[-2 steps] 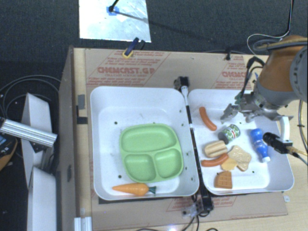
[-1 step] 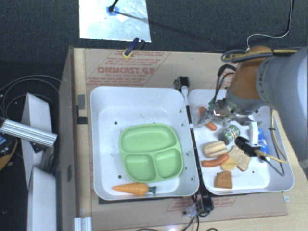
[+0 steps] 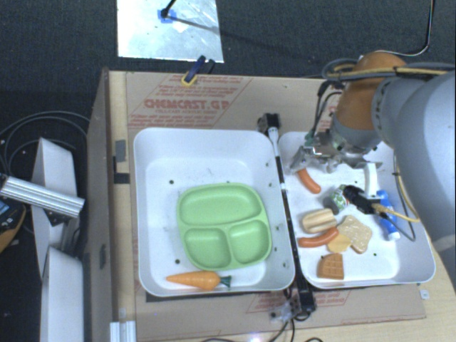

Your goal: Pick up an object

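My gripper (image 3: 313, 157) hangs over the back left corner of the right bin (image 3: 413, 262), just above and behind an orange sausage (image 3: 308, 181). I see nothing held in it. Further forward in this bin lie a tan bread roll (image 3: 318, 220), a red sausage (image 3: 316, 239), a square cracker (image 3: 355, 232), a small waffle (image 3: 330, 266) and a blue and white tool (image 3: 382, 206). The arm's grey body (image 3: 420, 134) covers the bin's back right part.
The left bin (image 3: 157, 191) holds a green divided plate (image 3: 224, 224) and a carrot (image 3: 196, 280) at its front edge. A black divider rail (image 3: 280, 184) runs between the bins. Cardboard (image 3: 192, 98) lies under them, with cables and a metal bar at the far left.
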You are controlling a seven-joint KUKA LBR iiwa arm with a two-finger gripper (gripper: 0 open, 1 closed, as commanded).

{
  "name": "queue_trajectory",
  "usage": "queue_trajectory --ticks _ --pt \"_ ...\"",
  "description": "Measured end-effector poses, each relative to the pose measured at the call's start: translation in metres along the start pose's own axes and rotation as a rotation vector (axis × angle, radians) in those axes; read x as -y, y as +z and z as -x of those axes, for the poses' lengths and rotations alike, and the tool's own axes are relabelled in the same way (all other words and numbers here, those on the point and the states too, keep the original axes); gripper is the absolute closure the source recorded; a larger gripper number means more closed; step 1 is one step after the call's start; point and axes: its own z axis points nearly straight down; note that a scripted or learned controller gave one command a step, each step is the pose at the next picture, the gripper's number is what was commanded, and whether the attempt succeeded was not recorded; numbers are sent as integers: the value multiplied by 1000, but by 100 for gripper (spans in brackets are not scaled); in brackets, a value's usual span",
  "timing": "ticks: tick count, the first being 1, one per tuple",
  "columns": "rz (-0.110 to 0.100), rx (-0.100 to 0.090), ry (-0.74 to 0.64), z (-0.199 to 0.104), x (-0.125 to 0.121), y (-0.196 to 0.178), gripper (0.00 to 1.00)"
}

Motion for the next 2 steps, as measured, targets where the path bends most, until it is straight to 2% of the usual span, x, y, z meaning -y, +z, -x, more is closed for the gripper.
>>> queue_trajectory --ticks 1,2 --pt "3 0 -2 0 -1 -11 100" --pt "0 -3 0 -104 54 -101 100"
